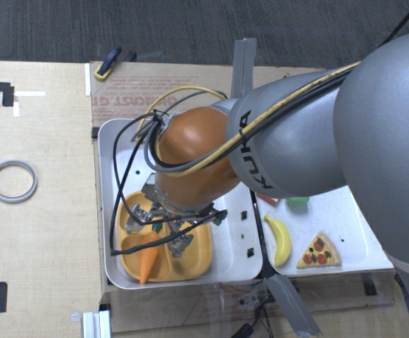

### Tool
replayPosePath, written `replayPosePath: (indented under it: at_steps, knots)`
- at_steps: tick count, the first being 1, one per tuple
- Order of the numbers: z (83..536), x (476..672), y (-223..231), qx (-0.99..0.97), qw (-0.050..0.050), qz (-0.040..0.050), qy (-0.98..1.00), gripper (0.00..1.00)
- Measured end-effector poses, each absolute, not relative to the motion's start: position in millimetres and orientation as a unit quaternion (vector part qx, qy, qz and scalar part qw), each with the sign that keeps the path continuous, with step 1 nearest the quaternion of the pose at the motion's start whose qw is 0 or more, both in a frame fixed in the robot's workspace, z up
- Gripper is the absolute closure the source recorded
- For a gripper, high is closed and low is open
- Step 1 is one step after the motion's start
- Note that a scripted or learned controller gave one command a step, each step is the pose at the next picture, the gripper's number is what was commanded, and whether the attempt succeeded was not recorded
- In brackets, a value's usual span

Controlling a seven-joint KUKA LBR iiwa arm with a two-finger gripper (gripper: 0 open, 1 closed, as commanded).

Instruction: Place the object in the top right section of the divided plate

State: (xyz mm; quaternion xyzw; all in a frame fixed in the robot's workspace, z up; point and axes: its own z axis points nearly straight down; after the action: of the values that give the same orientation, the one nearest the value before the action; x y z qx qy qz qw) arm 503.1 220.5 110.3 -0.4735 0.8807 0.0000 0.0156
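Note:
A yellow divided plate [198,256] lies in the left white bin [109,189], near its front edge. An orange carrot [148,260] rests in the plate's near-left section, with its thin tip pointing toward the front rim. My gripper [172,229] hangs low over the middle of the plate, just behind and to the right of the carrot's thick end. The orange wrist band [190,150] and dark cables hide the far half of the plate. Whether the gripper touches the carrot cannot be made out.
The right bin [362,245] holds a yellow banana [280,239], a toy pizza slice [319,252], a green piece [298,202] and a small red piece [267,199]. A tape roll [12,180] lies on the bench to the left. The big grey arm covers the upper right.

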Motion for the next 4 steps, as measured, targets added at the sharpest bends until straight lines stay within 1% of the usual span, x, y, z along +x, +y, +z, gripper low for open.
replayPosePath:
  at_steps: [1, 2, 3, 4]
  knots:
    - [172.7, 479.5, 182.7, -0.646, 0.001, 0.0013, 0.763, 0.0]
    - [215.0, 512.6, 188.9, -0.814, 0.001, 0.0022, 0.58, 0.0]
    - [288.0, 544.6, 144.7, -0.88, 0.002, 0.0023, 0.476, 0.0]
    - [245.3, 642.6, 47.0, -0.935, 0.002, 0.0021, 0.354, 0.0]
